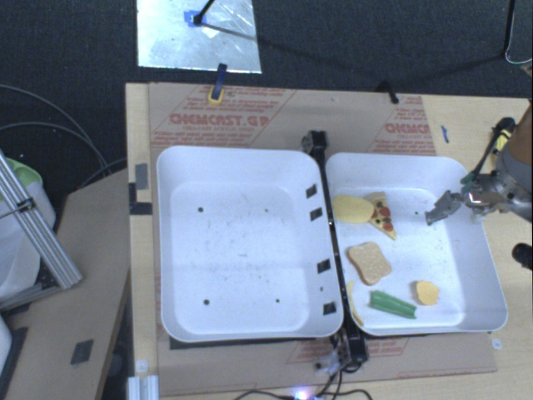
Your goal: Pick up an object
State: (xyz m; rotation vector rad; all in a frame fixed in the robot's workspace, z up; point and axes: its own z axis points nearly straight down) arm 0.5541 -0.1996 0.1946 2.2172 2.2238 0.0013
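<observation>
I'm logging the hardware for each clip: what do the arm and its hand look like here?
The arm enters at the camera view's right edge, grey with an orange band above the wrist. A small yellow and black fitting sits near the top of the visible part. The hand is dark grey metal, slim and tapering, reaching out from a bulkier grey wrist block with pale highlights.

The table (275, 107) is a tan board printed with red lettering. Two shallow white bins lie on it side by side: the left bin (241, 240) touches the right bin (408, 248). A yellow-and-blue clamp (217, 86) sits behind the left bin at the table's far edge.
</observation>
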